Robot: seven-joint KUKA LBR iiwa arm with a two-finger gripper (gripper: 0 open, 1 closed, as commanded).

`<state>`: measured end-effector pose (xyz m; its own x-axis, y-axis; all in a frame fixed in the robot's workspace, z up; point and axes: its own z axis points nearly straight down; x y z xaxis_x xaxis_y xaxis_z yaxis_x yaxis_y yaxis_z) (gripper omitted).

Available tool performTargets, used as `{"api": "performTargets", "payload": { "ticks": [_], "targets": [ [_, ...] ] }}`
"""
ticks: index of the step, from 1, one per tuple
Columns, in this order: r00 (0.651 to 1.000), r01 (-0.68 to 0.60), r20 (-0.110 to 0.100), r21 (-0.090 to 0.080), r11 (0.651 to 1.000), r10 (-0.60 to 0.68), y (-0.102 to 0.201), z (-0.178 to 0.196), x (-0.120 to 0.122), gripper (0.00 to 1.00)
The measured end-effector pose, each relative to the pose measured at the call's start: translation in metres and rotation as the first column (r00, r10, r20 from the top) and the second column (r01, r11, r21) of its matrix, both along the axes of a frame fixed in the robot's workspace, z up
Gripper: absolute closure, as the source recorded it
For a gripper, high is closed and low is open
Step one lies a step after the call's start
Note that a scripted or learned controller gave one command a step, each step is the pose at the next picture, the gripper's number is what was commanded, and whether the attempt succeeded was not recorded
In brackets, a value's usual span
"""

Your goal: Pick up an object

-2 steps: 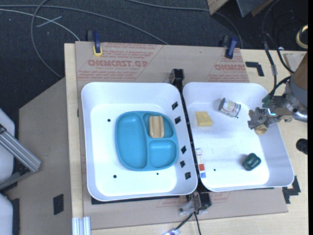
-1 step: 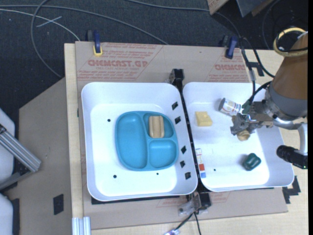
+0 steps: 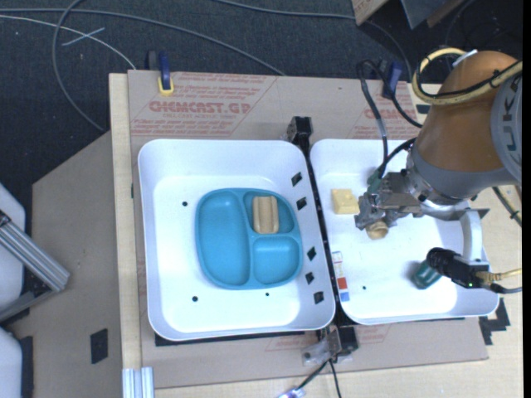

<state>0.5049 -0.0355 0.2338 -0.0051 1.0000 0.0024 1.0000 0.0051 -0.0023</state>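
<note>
In the left bin (image 3: 158, 222) sits a blue tray (image 3: 247, 239) with a tan block (image 3: 265, 214) lying long-ways, pointing up and down the view. In the right bin (image 3: 390, 293) a small yellow block (image 3: 343, 201) lies flat. Just beside it the gripper (image 3: 373, 220) is low over a round tan piece (image 3: 378, 230), maybe touching it. I cannot tell how wide the fingers are.

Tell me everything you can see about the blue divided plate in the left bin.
The blue divided plate looks like smooth turquoise plastic, roughly rectangular with rounded corners, split into one large section and two smaller ones. It lies flat, slightly turned, near the middle of the left bin, resting on its white floor. A tan wooden-looking block sits in the upper small compartment. Nothing else touches it.
</note>
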Motion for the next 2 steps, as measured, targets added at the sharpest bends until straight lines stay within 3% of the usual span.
{"api": "performTargets", "payload": {
  "ticks": [2],
  "targets": [
    [1.000,-0.001,-0.003,0.000,1.000,0.001,0.107,-0.021,-0.010,1.00]
  ]
}}
